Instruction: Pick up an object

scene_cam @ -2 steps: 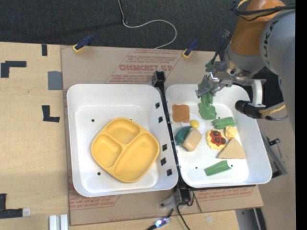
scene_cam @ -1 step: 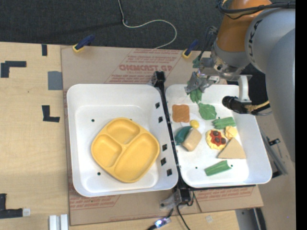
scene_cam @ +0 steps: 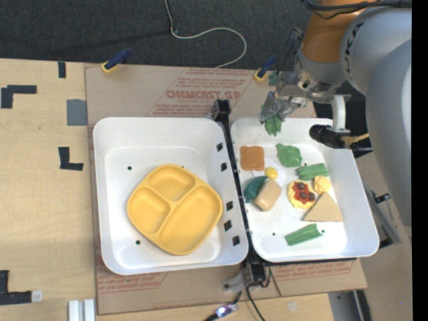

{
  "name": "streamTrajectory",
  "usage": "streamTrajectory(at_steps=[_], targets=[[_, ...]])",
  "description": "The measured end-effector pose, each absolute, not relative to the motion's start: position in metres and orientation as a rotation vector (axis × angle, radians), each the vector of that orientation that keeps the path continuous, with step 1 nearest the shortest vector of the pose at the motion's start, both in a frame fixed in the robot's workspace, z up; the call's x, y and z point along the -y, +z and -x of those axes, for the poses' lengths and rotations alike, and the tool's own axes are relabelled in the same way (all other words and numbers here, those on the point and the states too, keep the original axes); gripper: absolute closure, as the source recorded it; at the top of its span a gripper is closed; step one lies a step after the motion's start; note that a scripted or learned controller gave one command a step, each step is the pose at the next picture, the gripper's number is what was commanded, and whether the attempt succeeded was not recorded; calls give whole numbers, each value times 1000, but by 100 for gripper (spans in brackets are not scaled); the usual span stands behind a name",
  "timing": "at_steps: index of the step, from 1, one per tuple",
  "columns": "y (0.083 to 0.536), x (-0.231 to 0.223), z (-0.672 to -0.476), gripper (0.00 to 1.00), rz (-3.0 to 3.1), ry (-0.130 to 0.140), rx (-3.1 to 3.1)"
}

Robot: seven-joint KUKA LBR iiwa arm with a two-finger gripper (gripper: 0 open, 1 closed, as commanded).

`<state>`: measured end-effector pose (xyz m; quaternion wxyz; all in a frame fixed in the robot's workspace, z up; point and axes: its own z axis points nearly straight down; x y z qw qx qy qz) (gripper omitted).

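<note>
Nearest the camera: green pod-shaped piece [scene_cam: 302,234] at near edge of right bin [scene_cam: 361,236]. Farther into that bin: pizza slice [scene_cam: 310,198], tan block [scene_cam: 267,195] touching a teal piece [scene_cam: 253,188], small yellow ball [scene_cam: 270,173], brown square [scene_cam: 252,157], two green leafy pieces [scene_cam: 289,155]. Yellow divided plate [scene_cam: 175,208] in left bin [scene_cam: 110,136].

Gripper [scene_cam: 273,120] raised over right bin's far rim, pinching a small green toy [scene_cam: 273,124] between its fingers. Judged step: lift under way, grasp apparently good. Next: rise straight up, keep pinch firm, avoid rim.
</note>
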<state>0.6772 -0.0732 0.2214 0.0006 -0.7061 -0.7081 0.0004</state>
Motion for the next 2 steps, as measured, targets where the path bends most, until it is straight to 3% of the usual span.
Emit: streamTrajectory(at_steps=[1,2], targets=[[234,74,-664,100,2219,2,2220],[212,77,-666,100,2218,7,2220]])
